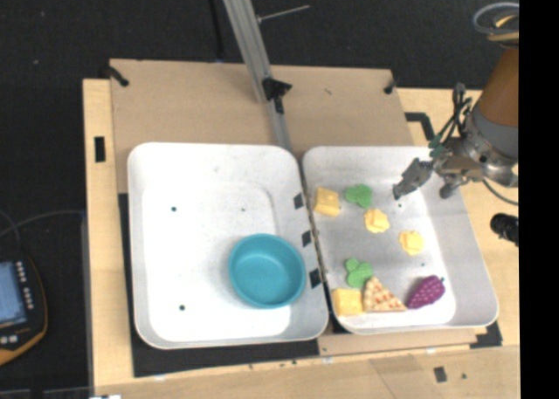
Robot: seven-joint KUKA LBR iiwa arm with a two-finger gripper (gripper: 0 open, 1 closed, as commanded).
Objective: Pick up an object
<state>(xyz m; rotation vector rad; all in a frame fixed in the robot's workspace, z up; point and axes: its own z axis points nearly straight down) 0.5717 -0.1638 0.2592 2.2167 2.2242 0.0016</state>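
Observation:
My gripper (424, 189) hangs over the upper right part of the right bin (463, 257), its fingers spread open with nothing between them. Below and left of it lie small toy foods: a yellow cheese block (327, 203), a green piece (358, 196), a yellow lump (376, 221) and another yellow lump (411, 242). Nearer the front lie a second green piece (356, 271), a pizza slice (381, 295), a yellow block (347, 302) and purple grapes (425, 292). None of them touches the gripper.
A blue bowl (265, 270) sits in the left bin (192, 188), near its front right corner. A grey slanted pole (249, 30) rises behind the bins. The arm's orange band (502, 92) stands at the right edge.

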